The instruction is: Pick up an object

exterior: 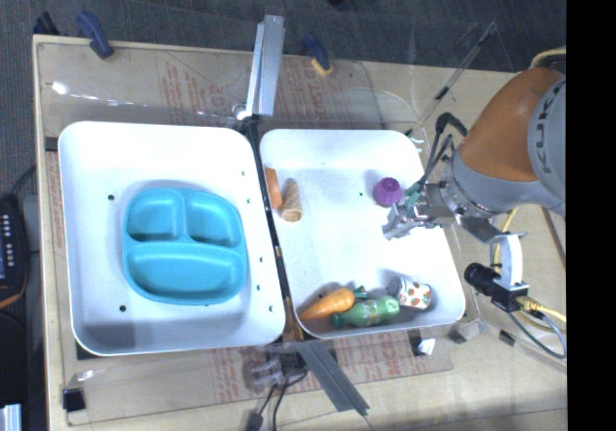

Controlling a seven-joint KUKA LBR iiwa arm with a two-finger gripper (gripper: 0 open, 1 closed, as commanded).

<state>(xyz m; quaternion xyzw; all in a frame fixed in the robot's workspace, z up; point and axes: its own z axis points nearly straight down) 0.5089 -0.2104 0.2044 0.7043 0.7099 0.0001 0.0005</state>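
My gripper (401,221) hangs over the right side of the right bin (332,256), just below and right of a small purple ball-like object (387,190). Nothing shows between its tips. Against the bin's left wall lie a tan bread-like roll (290,200) and a thin orange stick (273,188). Along the front wall lie an orange carrot (328,303), a green bottle (372,311) and a small white patterned cup (414,295).
The left bin (87,179) holds a blue divided plate (186,244). A metal bar (265,63) runs back from the gap between the bins. The arm's orange band (510,131) looms at the right edge.
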